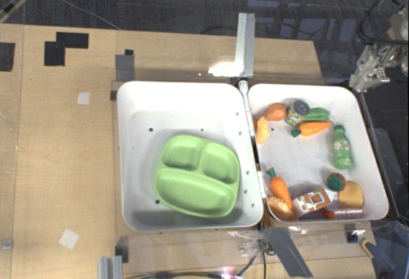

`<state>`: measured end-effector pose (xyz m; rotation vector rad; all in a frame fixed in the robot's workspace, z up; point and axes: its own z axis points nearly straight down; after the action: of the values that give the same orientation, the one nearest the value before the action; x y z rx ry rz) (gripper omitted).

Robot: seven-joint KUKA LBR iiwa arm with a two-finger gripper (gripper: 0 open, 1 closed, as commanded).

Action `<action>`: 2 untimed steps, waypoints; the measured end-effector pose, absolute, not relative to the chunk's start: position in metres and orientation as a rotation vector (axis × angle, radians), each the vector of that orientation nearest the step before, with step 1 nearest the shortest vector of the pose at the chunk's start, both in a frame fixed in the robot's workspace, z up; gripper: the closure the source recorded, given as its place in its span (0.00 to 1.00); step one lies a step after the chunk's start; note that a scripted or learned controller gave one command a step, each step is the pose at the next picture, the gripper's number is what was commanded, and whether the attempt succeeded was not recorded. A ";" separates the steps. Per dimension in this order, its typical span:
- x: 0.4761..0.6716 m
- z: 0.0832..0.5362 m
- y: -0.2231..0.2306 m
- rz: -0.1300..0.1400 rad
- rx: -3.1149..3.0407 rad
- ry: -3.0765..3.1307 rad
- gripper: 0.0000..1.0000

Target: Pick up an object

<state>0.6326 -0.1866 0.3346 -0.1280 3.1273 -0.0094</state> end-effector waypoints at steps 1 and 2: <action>0.605 0.315 -0.206 -0.001 0.628 3.070 1.00; 0.607 0.329 -0.205 -0.002 0.615 3.061 1.00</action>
<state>0.6075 -0.2046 0.3287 0.6154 3.0606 -0.0024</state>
